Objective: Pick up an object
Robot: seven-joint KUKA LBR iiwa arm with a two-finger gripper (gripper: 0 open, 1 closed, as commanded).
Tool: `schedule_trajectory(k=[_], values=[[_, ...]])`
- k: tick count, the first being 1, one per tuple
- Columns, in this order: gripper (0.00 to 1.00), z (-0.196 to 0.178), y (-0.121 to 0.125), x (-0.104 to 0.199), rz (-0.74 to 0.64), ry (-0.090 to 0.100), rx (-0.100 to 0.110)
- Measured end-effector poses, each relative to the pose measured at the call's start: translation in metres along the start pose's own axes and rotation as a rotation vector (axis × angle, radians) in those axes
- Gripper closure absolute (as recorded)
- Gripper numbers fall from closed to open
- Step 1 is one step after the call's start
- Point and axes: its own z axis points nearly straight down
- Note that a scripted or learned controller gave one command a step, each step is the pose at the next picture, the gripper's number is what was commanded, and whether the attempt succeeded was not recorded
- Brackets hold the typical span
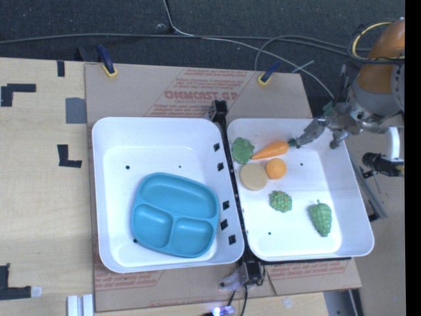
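Bare white floor along the front and far-right side of the right-hand white bin [355, 242], crowded back-left corner with dark green leafy toy [241, 149], orange carrot [270, 151], tan disc [253, 176], small orange ball [275, 168] packed together, light green floret [281, 201] and green ridged toy [321, 217] standing apart
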Motion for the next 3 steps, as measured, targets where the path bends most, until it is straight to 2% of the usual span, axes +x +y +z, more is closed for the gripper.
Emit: schedule_trajectory(k=[1, 3], values=[[0.00, -0.010, 0.003, 0.001, -0.004, -0.003, -0.014], [0.00, 0.090, 0.011, 0.006, -0.005, -0.004, -0.012]])
